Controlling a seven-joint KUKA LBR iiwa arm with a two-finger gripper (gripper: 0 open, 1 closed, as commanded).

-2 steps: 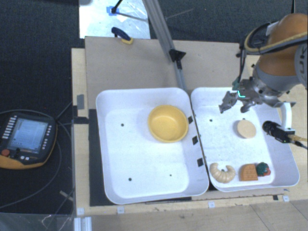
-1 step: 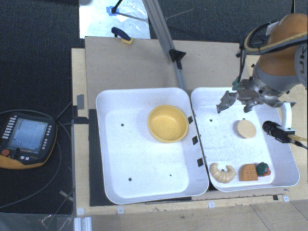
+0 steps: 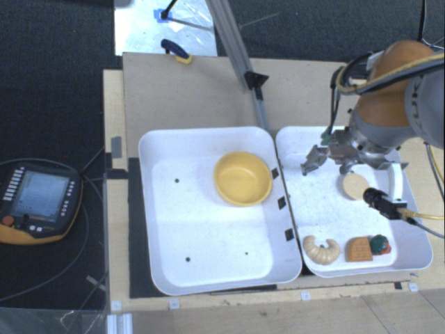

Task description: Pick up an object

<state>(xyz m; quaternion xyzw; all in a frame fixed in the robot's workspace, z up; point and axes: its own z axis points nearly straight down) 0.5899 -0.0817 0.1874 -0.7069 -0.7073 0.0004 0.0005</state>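
camera view: two shallow white bins sat side by side on the bench, their inner rims touching along the middle. the left bin (image 3: 167,256) held a yellow bowl (image 3: 243,178), upright, near its upper right corner and just beside the shared rim; the rest of that bin's floor lay open, with wide room toward its left and lower edges.

the arm (image 3: 396,89) reached in from the right over the right bin (image 3: 295,207). the gripper (image 3: 312,162) hung over the upper left part of that bin — its fingers looked slightly apart, with nothing visible between them, and the white floor showed beneath and to the left of them, up to the rim.

a pale round disc (image 3: 354,186) lay in the middle of the right bin, partly covered by the wrist hardware and a black cable fitting (image 3: 379,201). along the lower edge three small things lay in a row: a croissant-shaped piece (image 3: 322,249), a brown waffle-like square (image 3: 359,250) just beside it, and a red and green piece (image 3: 379,244) touching the square on its right. between the gripper and that row the bin floor stayed open.

outside the bins, a teach pendant (image 3: 36,202) rested on the dark floor to the left — well apart from the bench.
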